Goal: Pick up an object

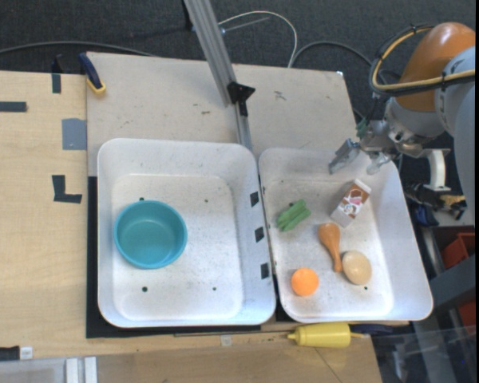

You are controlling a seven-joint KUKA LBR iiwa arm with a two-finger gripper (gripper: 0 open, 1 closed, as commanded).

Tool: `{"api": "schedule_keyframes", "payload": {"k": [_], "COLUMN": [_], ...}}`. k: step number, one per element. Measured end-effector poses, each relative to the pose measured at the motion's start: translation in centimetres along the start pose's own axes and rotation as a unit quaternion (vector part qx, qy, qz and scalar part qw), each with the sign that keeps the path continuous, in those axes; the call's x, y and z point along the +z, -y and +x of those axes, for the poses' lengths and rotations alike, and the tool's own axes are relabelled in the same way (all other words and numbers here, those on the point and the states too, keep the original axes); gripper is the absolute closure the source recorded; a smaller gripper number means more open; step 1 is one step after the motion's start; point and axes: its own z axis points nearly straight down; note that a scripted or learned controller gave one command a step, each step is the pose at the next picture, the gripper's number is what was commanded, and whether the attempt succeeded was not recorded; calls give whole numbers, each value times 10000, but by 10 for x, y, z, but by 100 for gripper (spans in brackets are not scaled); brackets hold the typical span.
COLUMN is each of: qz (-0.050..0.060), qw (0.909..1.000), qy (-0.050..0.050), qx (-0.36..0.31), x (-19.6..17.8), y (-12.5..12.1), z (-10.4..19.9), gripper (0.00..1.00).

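Yellow bottle (pixel 323 335) lies at six o'clock. Our gripper (pixel 359 159), fingers spread and empty, hovers at the right bin's (pixel 411 294) twelve o'clock above the carton (pixel 350 202); nothing picked yet.

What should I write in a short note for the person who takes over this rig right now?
Gripper: open, holding nothing, above the right bin's far edge.
Right bin holds: small carton, green piece, orange ball, wooden spoon-like piece.
Left bin: blue bowl.
Yellow bottle lies on the bench in front of the right bin.
Done: nothing picked up.
Left: descend, grasp one object, lift. The carton looks nearest.
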Motion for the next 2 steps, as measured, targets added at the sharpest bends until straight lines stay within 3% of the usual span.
{"api": "schedule_keyframes", "payload": {"k": [1,2], "qz": [7,14], "qw": [10000,10000], "qy": [2,8], "qx": [-1,4], "x": [54,61], "y": [-9,-9], "z": [-2,-3], "gripper": [0,0]}}
